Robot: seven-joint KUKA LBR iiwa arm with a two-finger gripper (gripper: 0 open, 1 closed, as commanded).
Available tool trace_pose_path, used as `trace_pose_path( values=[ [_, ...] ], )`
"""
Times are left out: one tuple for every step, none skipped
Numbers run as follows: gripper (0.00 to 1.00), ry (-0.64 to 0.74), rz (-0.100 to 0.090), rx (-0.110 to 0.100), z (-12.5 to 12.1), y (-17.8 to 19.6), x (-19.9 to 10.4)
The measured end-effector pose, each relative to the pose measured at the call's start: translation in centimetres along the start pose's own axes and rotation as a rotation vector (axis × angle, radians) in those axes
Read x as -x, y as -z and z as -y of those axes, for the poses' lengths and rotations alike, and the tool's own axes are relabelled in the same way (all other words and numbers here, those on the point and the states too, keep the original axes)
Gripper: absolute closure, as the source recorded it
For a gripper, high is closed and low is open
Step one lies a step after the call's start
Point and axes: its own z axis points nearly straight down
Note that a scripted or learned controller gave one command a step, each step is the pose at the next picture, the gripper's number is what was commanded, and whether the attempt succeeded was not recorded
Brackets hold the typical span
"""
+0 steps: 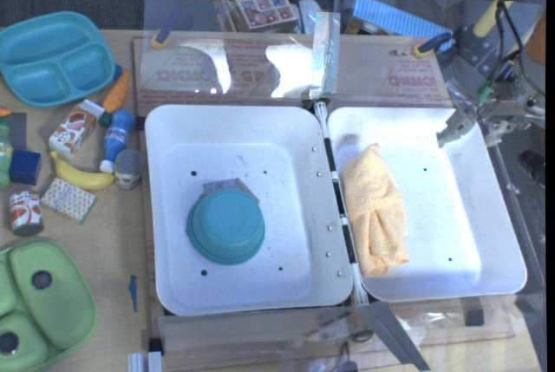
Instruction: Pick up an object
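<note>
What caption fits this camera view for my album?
Gripper over the right bin's far corner; yellow cloth inside, teal bowl in the left bin.

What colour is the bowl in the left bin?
Teal blue. The bowl sits upside down in the left bin, clearest in the camera view.

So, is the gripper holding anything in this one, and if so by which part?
Nothing is held. The gripper sits at the far right rim of the right bin, apart from the yellow cloth and the teal bowl.

Two bins [165,136], one bowl [225,225], one cloth [375,210]
</note>
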Motion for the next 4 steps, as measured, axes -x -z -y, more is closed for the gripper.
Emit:
trace_pose_path(
  values=[
    [0.0, -0.088, 0.001, 0.0, -5.3, -8.7, -3.5],
    [0.0, -0.108, 0.001, 0.003, -3.5, -15.0, -8.3],
    [0.0, -0.054, 0.002, 0.004, -1.6, -4.1, -4.8],
    [0.0, -0.019, 0.001, 0.001, 0.9, -10.8, -8.1]
  ],
)
